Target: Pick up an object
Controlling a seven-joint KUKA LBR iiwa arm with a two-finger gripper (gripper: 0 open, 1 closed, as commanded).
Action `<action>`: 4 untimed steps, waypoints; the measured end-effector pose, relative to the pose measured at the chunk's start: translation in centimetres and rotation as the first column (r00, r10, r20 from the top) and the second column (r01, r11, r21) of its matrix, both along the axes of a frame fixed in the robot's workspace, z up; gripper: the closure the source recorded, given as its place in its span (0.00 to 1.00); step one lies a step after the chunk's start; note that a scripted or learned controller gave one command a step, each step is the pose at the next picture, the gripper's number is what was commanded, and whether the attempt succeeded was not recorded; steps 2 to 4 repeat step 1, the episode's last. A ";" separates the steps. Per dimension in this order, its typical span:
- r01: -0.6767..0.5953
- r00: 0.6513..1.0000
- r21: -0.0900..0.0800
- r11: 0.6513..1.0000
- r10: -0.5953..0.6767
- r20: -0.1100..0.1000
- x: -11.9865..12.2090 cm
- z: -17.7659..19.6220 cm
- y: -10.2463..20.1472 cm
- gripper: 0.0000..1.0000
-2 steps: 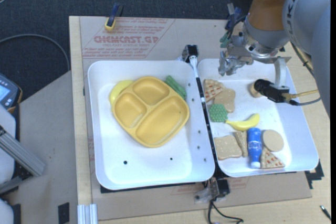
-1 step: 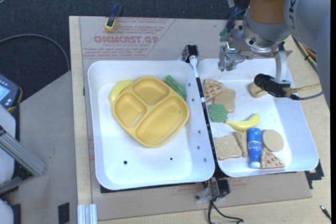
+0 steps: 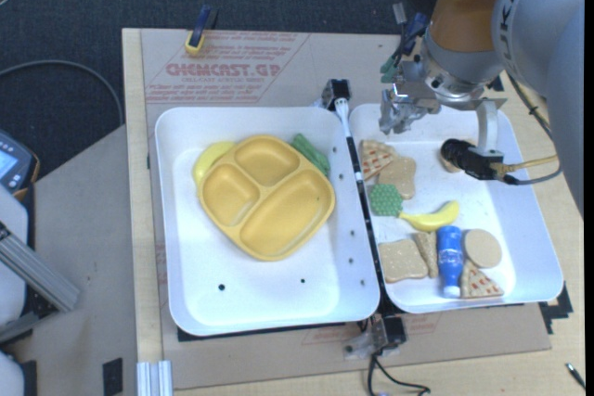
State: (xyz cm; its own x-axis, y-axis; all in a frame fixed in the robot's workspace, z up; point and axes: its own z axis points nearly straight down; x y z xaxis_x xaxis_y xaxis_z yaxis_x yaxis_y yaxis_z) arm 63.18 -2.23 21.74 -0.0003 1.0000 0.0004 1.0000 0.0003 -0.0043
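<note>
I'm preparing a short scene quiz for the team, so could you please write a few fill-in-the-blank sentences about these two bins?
1. The yellow divided tray lies in the ____ bin.
2. The banana in the right bin is coloured ____.
3. The tool hangs over the right bin's ____ end.
4. The blue bottle lies just below the ____.

Missing words: left; yellow; far; banana

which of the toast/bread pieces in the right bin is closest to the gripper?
The waffle-patterned slice at the right bin's far-left corner, just below the gripper. The other bread pieces lie further down, by the banana and blue bottle.
</note>
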 end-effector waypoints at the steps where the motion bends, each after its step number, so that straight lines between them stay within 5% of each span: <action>1: 0.001 1.000 -0.003 1.000 -0.001 0.007 0.9 -0.1 -1.2 1.00; 4: 0.001 1.000 -0.003 1.000 -0.001 0.007 0.9 -0.1 -1.2 1.00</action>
